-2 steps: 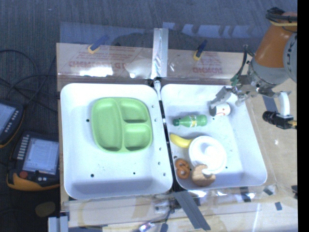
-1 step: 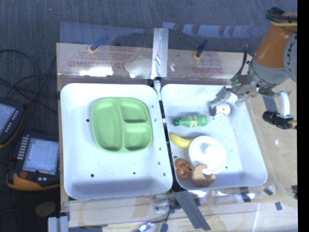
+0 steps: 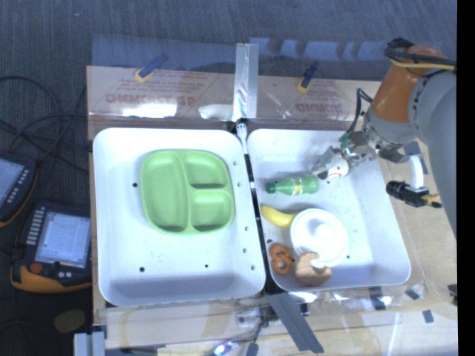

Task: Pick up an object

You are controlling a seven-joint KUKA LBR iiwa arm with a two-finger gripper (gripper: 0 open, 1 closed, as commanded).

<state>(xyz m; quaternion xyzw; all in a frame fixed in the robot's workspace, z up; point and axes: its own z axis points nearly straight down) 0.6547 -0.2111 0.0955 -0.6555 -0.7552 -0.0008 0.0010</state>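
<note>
Tool [image 3: 332, 167] low in right bin [image 3: 371, 199], finger state undeterminable. Green bottle [image 3: 292, 187] lies just beside it; banana [image 3: 277, 216], white cup [image 3: 319, 234], pretzel [image 3: 280, 257] crowd nearby. Green tray [image 3: 187, 190] occupies left bin [image 3: 119, 221].

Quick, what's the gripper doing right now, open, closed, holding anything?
Gripper: over the right bin, just above the green bottle; whether it is open, closed or holding something cannot be told.

end effector [image 3: 332, 165] above green bottle [image 3: 293, 187], right bin [image 3: 386, 221]
</note>
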